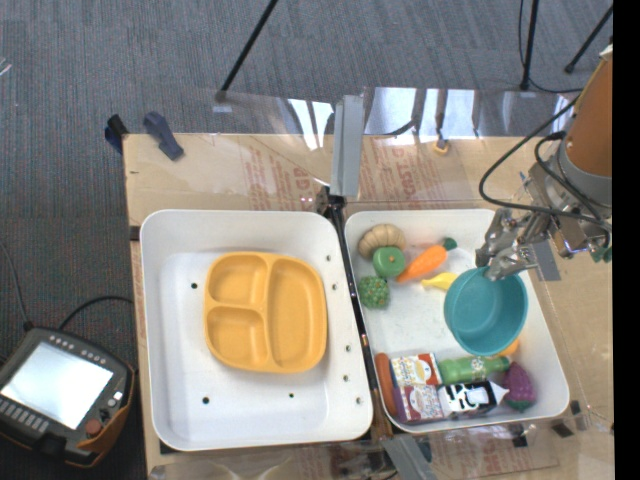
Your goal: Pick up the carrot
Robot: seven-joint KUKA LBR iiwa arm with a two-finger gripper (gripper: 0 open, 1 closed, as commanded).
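Note:
The carrot (424, 262) is orange with a green top and lies slanted in the back of the right bin (553, 353), between a green apple (389, 260) and a yellow piece (437, 281). My gripper (503, 264) hangs to the right of the carrot, apart from it, at the back rim of a teal bowl (487, 313). The fingers straddle that rim and appear shut on it. The bowl looks tilted and covers part of the bin floor and most of a small orange item (511, 348).
A tan squash (381, 236) and a green broccoli (374, 291) lie near the bin divider. A printed box (418, 385), a green bottle (470, 368) and purple grapes (520, 386) crowd the front. The left bin (170, 368) holds a yellow divided plate (266, 311).

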